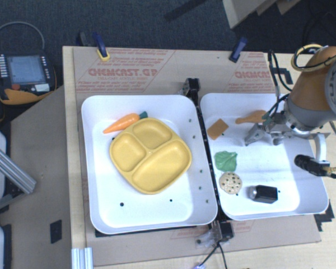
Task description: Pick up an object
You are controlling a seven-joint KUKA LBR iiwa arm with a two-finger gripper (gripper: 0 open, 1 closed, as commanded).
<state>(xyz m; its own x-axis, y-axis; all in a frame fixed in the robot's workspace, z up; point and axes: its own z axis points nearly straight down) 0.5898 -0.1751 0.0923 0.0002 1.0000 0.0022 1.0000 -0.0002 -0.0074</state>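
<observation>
- The left bin point(95, 167) lies well left of the hand; in it a yellow divided plate point(150, 156) sits flat, with a toy carrot point(121, 123) touching its upper left edge.
- The right bin point(308, 200) sits just beside the left one on the table point(73, 88).
- A tan flat piece point(217, 129) lies left of the hand, near the right bin's left wall.
- A green leafy piece point(226, 161) lies below and left of the hand, and a speckled round cookie point(231, 182) lies just below that piece.
- A black block point(264, 193) rests well below the hand, near the bin's lower wall.
- A tan spoon-like piece point(252, 117) lies just above and left of the hand.
- The hand point(265, 135) hangs low over the right bin, and I cannot tell whether its fingers are spread or closed; nothing is seen between them.
</observation>
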